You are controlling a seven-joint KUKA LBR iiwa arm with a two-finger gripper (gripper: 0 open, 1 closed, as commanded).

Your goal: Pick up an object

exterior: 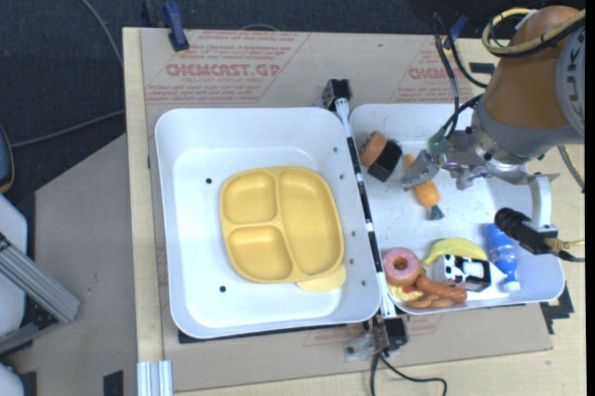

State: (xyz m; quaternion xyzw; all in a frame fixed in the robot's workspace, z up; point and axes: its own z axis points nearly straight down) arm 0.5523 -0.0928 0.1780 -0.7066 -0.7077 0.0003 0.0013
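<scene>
Right of centre in the frame, gripper [420, 171] hovering low over the toy carrot [427, 194], finger state unclear, nothing lifted yet.

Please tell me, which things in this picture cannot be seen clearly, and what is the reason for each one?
- Gripper, camera view: too small and blurred; open or shut, and contact with the toy carrot, cannot be judged.
- Objects in the right bin's near corner: the pink donut, banana and blue bottle overlap, hiding what lies beneath.
- Arm: cut off by the right edge.
- Divided yellow tray: covers part of a yellow piece beneath it.
</scene>
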